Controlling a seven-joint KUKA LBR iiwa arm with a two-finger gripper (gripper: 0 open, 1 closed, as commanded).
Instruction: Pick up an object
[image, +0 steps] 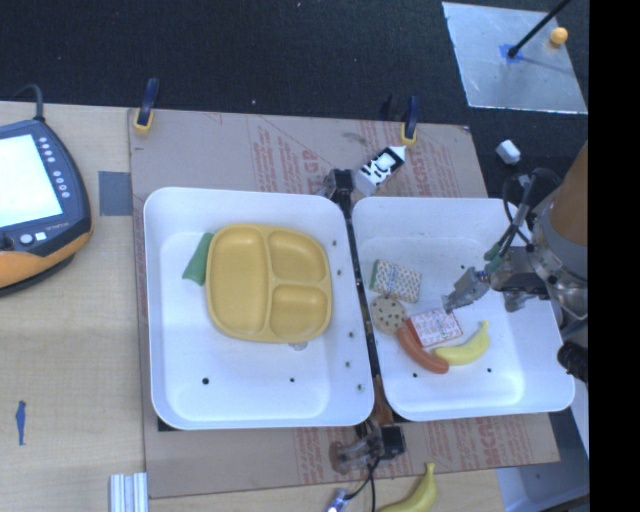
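I am counting two white bins on my tabletop: a left bin (165, 400) and a right bin (540, 395). The left bin is holding one yellow divided tray (268, 282) and one green item (198, 259) peeking from under it. The right bin is holding one banana (466, 346), one red sausage (423, 353), one round cookie (389, 313) and two small patterned packets (397, 277) (436, 326). A second banana (416, 493) is lying outside the bins, making two. One handheld controller (35, 205) is sitting at the left.
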